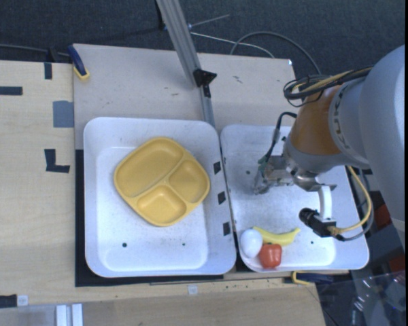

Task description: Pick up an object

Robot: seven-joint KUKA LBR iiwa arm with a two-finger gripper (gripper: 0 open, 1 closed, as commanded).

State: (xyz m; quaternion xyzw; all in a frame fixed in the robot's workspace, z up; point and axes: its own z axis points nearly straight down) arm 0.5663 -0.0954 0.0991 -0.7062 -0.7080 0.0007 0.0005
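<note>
Grey arm (357, 124) reaches in from the right over the right bin (245, 148), orange band above the wrist. Left bin (95, 182) holds a yellow divided plate (162, 180), lying flat, tilted diagonally in the bin. The claw (264, 182) is low over bare bin floor in the upper middle of the right bin — cannot tell whether it is apart or together, nothing visibly in it. Pickable things bunch in the right bin's front-left corner: banana (279, 236), long axis roughly left-right, right tip turned slightly up; white egg-like ball (249, 243) just beside its left end; red pepper-like toy (270, 255) touching below. Step looks like approach, no grasp yet. Next move likely calls for shifting toward that corner and descending on one item.
</note>
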